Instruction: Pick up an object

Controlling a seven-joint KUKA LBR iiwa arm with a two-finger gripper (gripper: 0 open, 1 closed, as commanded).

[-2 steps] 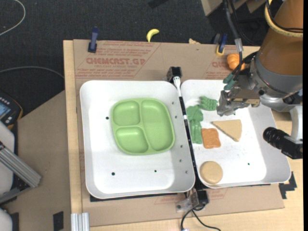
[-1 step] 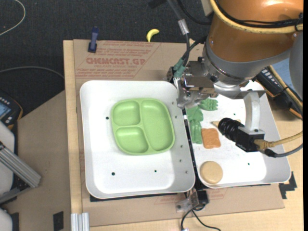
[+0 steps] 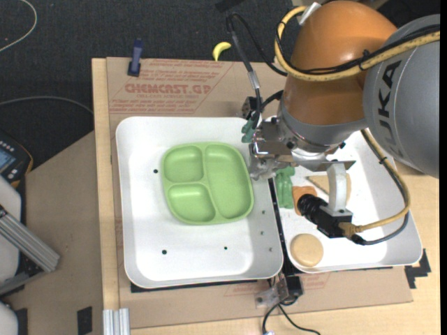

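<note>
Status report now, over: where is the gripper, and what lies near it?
Gripper over right bin, at its left edge. Green object just beneath it, grasp not seen. Tan disc and orange piece close by; green plate in left bin.

**Bench, brown sheet and two white bins**

A pale wooden bench (image 3: 73, 180) carries a brown sheet (image 3: 171, 89) with red lettering printed across its far part. Two shallow white bins sit side by side on the sheet, their inner rims touching. The left bin (image 3: 140, 194) covers the sheet's middle, and the right bin (image 3: 391, 211) reaches its right edge. A blue clip (image 3: 135, 58) sits on the sheet's far left corner. A small yellow thing (image 3: 221, 49) lies at the far edge.
</note>
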